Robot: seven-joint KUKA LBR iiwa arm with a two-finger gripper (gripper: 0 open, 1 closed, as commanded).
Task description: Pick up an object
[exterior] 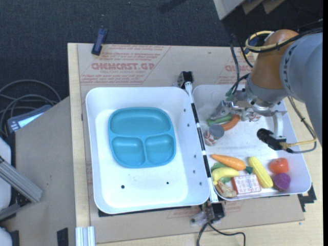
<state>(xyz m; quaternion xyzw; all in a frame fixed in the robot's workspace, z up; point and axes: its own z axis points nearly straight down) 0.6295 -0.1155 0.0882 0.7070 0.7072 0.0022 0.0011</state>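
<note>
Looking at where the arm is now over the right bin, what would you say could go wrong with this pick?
1. The gripper is low over a carrot that lies against a green pod and a grey piece; it might catch two things or nudge them apart.
2. These lie close to the right bin's dividing wall, so a finger could strike the rim.
3. The other toys, such as the corn and tomato, are crowded together, so a retry there may slip.

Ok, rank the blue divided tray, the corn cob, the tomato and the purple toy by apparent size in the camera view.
1. blue divided tray
2. corn cob
3. tomato and purple toy: these look alike, so no ranking between them.
</note>
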